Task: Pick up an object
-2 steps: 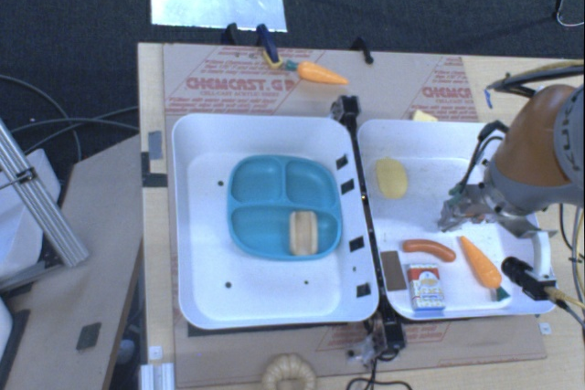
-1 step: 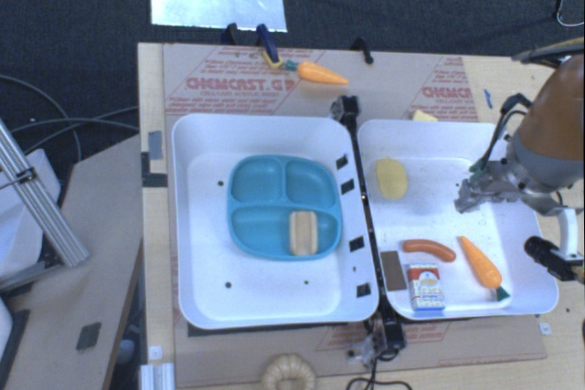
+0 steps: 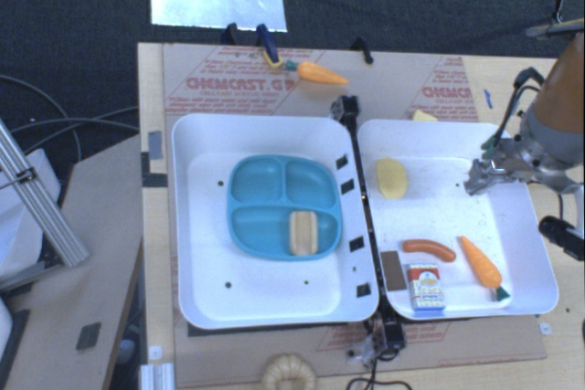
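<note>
The brown board (image 3: 238, 78) under the bins has "CHEMCAST" printed in red on the far left, and again, fainter, on the far right. The small red-and-white box's (image 3: 425, 286) print is too tiny to read.

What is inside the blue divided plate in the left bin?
One tan, bread-like slab lies in the lower compartment of the blue divided plastic plate; the two upper compartments look bare. The slab covers whatever plate floor lies beneath it.

Carrot (image 3: 481, 262) (orange) beside sausage (image 3: 429, 249)
</note>
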Controlling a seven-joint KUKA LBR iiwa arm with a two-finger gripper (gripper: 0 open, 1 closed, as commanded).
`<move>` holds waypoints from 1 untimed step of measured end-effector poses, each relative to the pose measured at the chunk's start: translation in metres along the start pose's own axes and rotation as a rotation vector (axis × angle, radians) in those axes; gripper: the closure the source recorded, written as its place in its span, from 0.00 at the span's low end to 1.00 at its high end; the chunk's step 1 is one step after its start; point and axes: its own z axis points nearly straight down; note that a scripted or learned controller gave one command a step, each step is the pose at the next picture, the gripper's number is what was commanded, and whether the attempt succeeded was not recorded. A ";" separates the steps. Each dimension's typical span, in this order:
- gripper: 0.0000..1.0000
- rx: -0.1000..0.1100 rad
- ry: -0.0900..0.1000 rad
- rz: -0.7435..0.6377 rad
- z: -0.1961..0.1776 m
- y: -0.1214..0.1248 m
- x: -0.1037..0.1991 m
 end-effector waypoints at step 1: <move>1.00 0.003 0.001 0.000 -0.019 0.001 0.000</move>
